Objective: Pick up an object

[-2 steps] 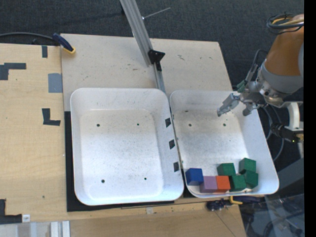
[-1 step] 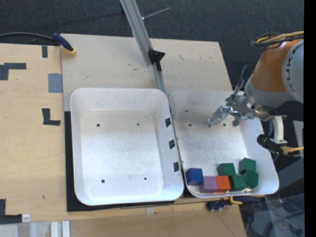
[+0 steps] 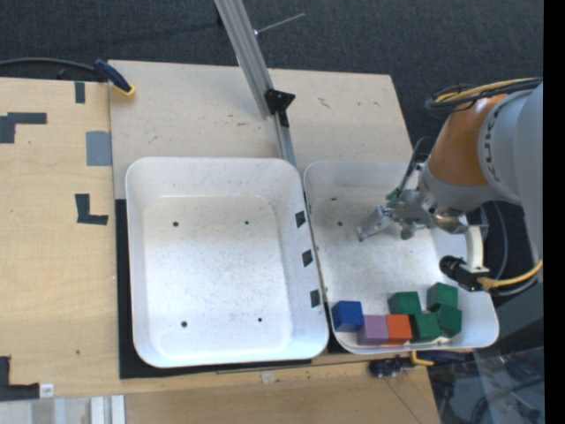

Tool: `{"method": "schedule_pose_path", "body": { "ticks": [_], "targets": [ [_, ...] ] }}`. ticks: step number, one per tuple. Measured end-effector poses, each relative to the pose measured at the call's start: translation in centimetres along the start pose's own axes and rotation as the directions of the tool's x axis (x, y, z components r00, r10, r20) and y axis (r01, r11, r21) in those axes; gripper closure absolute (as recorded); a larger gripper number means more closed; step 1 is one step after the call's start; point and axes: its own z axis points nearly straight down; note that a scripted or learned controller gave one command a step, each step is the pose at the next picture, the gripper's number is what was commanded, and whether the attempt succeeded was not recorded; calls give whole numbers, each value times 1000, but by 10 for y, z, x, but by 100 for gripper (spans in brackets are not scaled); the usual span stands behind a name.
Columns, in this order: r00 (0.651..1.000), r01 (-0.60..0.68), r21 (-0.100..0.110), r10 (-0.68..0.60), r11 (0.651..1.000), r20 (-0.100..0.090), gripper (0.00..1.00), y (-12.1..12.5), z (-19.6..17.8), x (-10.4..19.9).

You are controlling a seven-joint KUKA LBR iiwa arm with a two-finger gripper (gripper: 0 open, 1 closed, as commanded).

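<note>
The right bin (image 3: 353, 193) is open floor across its far and middle parts, while blocks crowd its near edge: blue block (image 3: 347, 314), purple block (image 3: 376, 328), orange block (image 3: 399, 327) and green blocks (image 3: 430, 312).

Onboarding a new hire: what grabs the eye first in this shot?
The cluster of coloured blocks huddled in the near corner of the right bin: blue, purple, orange and several green. Then the grey-and-orange arm reaching in from the right, its gripper hanging over that bin's bare middle.
</note>
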Motion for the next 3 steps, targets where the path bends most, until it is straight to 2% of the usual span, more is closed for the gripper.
{"method": "schedule_pose_path", "body": {
  "ticks": [1,3],
  "targets": [
    [1000,1,-5,-1,1000,0,100,1,-14,1],
    [1000,0,-11,0,1000,1,100,4,-104,-6]
  ]
}}
